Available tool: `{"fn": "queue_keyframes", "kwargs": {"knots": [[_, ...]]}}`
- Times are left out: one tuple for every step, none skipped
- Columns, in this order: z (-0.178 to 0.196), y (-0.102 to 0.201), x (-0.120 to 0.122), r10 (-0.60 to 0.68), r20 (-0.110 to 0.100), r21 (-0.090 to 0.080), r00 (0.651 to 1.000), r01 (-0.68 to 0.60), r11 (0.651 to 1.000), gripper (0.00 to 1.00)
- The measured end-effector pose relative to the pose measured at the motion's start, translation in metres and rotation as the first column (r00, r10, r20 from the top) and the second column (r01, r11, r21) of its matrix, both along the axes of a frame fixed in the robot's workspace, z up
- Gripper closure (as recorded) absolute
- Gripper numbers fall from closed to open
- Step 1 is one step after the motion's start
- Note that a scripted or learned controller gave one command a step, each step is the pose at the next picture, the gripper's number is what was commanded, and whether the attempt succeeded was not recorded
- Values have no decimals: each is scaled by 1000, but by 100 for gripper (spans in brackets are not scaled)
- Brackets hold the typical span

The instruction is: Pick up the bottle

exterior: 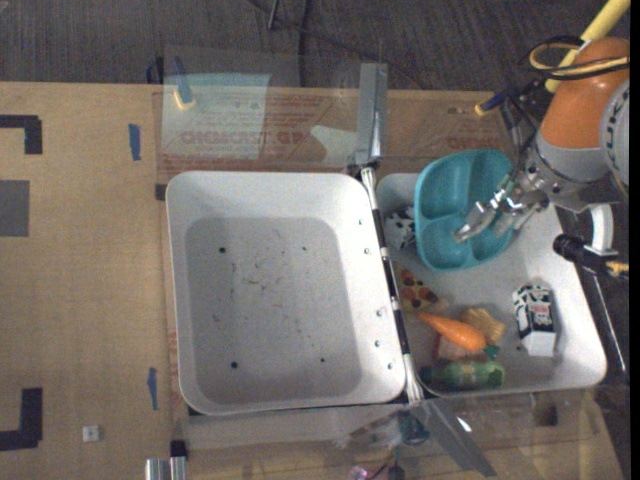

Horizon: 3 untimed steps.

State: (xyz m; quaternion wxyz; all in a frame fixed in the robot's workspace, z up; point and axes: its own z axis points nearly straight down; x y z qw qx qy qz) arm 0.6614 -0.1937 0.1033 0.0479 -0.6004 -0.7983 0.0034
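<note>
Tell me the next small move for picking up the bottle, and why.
Probably shift the end effector toward the near edge of the right bin. It now sits over the teal divided dish at the far end, while the green bottle lies on its side near the front wall, just below the carrot. It needs to be above the bottle before descending.
</note>
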Motion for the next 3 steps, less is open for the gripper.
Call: {"fn": "queue_keyframes", "kwargs": {"knots": [[0, -3, 1, 3, -5, 10, 1000, -3, 1000, 0], [0, -3, 1, 10, -5, 10, 1000, -10, 1000, 0], [0, -3, 1, 25, -4, 11, 1000, -25, 1000, 0]]}}
